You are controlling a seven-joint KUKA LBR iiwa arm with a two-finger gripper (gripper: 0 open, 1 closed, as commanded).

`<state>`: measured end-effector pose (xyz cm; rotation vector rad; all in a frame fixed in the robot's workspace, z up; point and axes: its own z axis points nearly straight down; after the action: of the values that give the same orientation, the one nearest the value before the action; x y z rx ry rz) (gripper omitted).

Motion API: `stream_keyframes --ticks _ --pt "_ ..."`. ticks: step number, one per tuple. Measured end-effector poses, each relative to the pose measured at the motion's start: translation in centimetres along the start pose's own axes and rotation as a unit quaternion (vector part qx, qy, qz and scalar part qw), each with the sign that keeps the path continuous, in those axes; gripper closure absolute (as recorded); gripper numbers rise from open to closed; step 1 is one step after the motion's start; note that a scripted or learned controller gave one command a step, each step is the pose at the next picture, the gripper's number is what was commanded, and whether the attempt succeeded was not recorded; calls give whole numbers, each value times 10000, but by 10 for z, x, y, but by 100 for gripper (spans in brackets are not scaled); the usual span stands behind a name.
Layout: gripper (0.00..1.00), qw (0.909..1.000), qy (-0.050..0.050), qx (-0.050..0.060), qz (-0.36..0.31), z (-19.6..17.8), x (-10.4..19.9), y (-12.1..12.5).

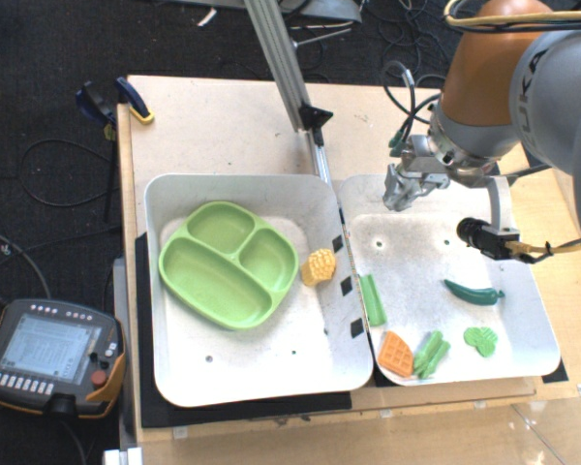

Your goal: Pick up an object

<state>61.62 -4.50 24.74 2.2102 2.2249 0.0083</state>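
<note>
the end effector (pixel 403 194) hangs over the back edge of the right bin (pixel 523 356), and i cannot tell if it is open or closed. toy foods lie near the front: a green pepper (pixel 473 293), a waffle (pixel 396 354) and a leaf (pixel 481 339).

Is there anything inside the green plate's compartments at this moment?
All three compartments of the green plate look bare. The corn lies beside its right rim, in the left bin. Whatever is under the plate is covered.
</note>
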Motion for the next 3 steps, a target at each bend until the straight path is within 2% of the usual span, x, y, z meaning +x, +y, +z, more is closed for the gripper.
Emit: stream_keyframes --ticks 1,2,3 --pt "100 10000 -2 0 9 -62 9 -3" --pt "100 10000 -6 14 39 -93 -3 -18" --pt "100 10000 -2 82 49 21 -25 -15"
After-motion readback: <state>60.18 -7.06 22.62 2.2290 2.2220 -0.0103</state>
